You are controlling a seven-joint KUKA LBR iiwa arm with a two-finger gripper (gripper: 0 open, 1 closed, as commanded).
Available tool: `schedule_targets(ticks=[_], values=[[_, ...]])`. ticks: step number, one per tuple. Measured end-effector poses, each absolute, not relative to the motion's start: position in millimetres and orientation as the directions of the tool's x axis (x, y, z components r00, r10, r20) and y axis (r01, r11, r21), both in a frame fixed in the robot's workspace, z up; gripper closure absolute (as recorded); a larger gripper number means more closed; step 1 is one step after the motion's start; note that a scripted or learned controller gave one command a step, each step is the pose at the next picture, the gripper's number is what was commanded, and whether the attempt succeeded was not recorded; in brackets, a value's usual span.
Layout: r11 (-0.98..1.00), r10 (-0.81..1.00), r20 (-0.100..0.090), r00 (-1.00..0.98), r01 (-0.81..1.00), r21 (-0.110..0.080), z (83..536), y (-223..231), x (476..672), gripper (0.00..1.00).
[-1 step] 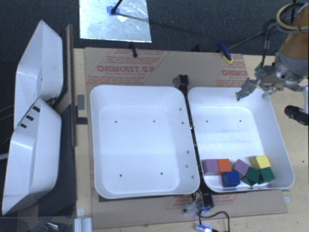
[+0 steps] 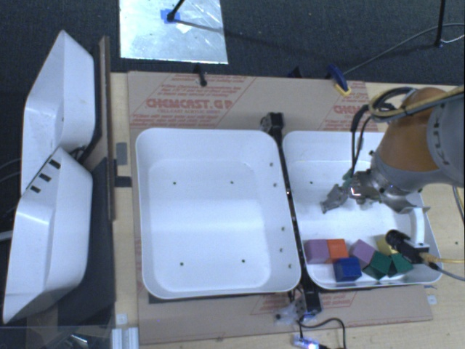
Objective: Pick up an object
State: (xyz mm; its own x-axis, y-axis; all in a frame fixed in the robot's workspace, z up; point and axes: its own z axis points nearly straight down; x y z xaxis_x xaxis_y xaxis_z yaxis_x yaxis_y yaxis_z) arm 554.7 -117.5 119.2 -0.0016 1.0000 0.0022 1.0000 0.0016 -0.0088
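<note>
**Pincer over bare bin floor, blocks crowding the near wall**

I am watching the pincer (image 2: 336,198) hanging over the shallow white plastic bin on the view's right (image 2: 320,162), roughly at mid-depth and toward that bin's left half. It is pointing toward the divider between the two bins. From this slant I cannot tell whether it is spread or pressed together. Below it I am seeing only plain white floor.

Behind it, the grey arm with the orange band (image 2: 407,147) is reaching in from the view's right, covering much of the bin's right side.

The things to pick are sitting well apart from the pincer, bunched along the bin's near wall. A mauve cube (image 2: 317,250) is lying furthest left, with a small orange cube (image 2: 337,248) touching its right side. A dark blue cube (image 2: 347,268) is sitting just in front of the orange one, against the wall. To the right a pale lilac block (image 2: 362,251) is lying tilted, then a small yellow piece (image 2: 383,246), partly hidden. Two dark green blocks (image 2: 378,267) are pressing together in front of them.

The second shallow white bin (image 2: 211,209) is sitting on the view's left, touching the first along the divider. Both are resting on a brown printed cardboard sheet (image 2: 189,102).
</note>
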Motion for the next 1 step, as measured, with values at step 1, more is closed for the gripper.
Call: schedule_targets(ticks=[1], values=[[0.000,1.000,0.000,0.000,1.000,0.002,134.2,-119.3,557.7,1.00]])
